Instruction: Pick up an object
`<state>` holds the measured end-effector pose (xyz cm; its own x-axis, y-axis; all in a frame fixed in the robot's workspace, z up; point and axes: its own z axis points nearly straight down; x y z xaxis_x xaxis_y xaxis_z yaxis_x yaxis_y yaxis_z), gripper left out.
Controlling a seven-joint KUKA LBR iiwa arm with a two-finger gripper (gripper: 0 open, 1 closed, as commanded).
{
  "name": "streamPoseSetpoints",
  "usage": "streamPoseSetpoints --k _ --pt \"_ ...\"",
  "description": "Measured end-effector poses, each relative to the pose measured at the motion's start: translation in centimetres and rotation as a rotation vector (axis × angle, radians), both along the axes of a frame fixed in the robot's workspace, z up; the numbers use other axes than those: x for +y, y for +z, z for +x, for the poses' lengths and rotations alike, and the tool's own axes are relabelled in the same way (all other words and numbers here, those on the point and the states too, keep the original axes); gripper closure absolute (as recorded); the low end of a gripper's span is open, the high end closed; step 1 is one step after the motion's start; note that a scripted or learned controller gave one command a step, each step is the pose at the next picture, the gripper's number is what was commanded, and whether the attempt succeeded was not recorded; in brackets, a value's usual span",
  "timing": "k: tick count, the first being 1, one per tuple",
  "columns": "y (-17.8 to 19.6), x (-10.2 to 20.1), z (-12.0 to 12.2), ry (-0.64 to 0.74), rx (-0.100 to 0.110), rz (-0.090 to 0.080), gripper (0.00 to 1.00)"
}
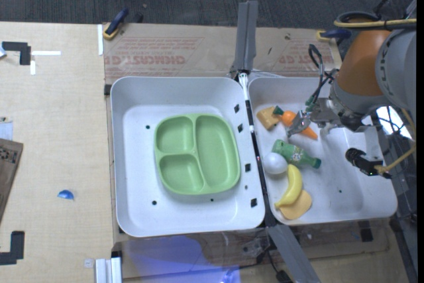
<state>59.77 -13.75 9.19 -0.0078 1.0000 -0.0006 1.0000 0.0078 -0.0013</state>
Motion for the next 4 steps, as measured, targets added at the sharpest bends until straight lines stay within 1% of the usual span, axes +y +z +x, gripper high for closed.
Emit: streamPoseSetpoints --k 1,2,3,4 --pt "3.8 2.1 -1.5 0.009 0.0 0.001 0.0" --pt "-0.1 1.0 2.5 0.084 -0.001 -0.001 0.0" --pt "0.8 1.0 2.5 0.084 0.0 -0.002 1.0" --pt "9.9 9.9 4.2 -0.086 0.0 -0.001 1.0"
